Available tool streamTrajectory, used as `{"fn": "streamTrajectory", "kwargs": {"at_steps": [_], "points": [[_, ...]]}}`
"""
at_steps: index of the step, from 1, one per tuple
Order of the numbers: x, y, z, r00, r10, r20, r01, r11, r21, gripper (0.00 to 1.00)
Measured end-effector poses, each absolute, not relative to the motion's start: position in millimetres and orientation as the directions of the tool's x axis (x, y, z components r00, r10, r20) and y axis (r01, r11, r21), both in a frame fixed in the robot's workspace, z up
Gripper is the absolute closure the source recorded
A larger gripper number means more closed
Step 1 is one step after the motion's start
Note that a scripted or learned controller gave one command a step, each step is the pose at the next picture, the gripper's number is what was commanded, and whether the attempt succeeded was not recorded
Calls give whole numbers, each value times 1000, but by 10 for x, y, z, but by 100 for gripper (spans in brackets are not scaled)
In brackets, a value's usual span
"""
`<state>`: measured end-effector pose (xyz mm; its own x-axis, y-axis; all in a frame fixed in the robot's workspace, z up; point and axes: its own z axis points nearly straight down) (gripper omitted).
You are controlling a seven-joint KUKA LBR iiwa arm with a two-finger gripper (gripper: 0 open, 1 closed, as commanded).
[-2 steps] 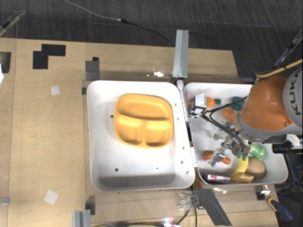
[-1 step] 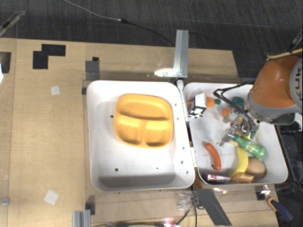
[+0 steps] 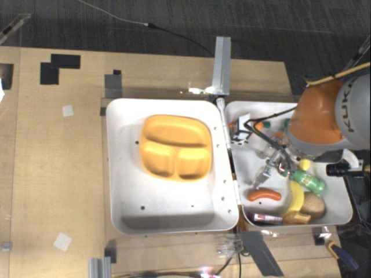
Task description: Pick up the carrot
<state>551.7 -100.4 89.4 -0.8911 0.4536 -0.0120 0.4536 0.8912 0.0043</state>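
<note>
The carrot point(image 3: 265, 195) is an orange-red, elongated piece lying flat near the front of the right bin point(image 3: 250, 155), close to its left wall. My gripper point(image 3: 264, 176) hangs just above and behind the carrot, reaching in from the right under the orange wrist band point(image 3: 316, 117). Nothing shows in its grasp, and the carrot rests on the bin floor.
A yellow banana point(image 3: 297, 199), a green bottle point(image 3: 308, 181), a brown potato-like lump point(image 3: 313, 205) and a marker point(image 3: 268, 218) crowd the right bin's front right. Cables point(image 3: 258, 126) trail across its back. The left bin point(image 3: 124, 172) holds a yellow divided plate point(image 3: 175, 146).
</note>
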Motion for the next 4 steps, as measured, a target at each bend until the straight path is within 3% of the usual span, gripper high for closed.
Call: {"fn": "streamTrajectory", "kwargs": {"at_steps": [1, 2, 3, 4], "points": [[6064, -1031, 887, -897, 443, -12, 443, 897, 5, 0], [6340, -928, 879, -886, 464, -8, 464, 886, 4, 0], [6019, -847, 887, -799, 602, -10, 602, 799, 7, 0], [6551, -892, 1233, -620, 785, -7, 785, 620, 7, 0]]}}
